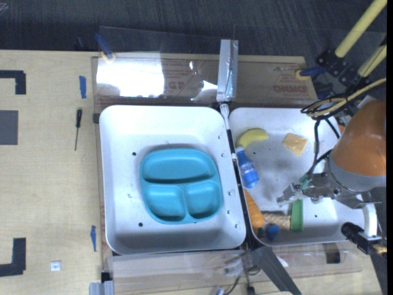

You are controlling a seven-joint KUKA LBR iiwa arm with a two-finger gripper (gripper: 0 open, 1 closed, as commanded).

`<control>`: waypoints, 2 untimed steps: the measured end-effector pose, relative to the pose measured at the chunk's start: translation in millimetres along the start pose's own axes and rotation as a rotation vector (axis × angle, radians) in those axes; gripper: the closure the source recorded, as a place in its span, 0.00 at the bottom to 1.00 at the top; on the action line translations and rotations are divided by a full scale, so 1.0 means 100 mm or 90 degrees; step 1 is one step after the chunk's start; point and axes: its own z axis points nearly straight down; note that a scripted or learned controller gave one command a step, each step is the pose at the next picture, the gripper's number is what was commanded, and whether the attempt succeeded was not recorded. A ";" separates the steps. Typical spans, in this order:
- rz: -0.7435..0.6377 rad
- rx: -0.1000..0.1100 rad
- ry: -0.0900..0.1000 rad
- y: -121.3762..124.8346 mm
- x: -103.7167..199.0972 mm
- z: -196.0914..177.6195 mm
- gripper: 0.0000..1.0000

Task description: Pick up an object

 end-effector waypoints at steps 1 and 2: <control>-0.088 -0.007 0.000 0.03 -0.41 0.30 0.00; -0.087 -0.012 -0.003 0.05 -0.42 0.19 1.00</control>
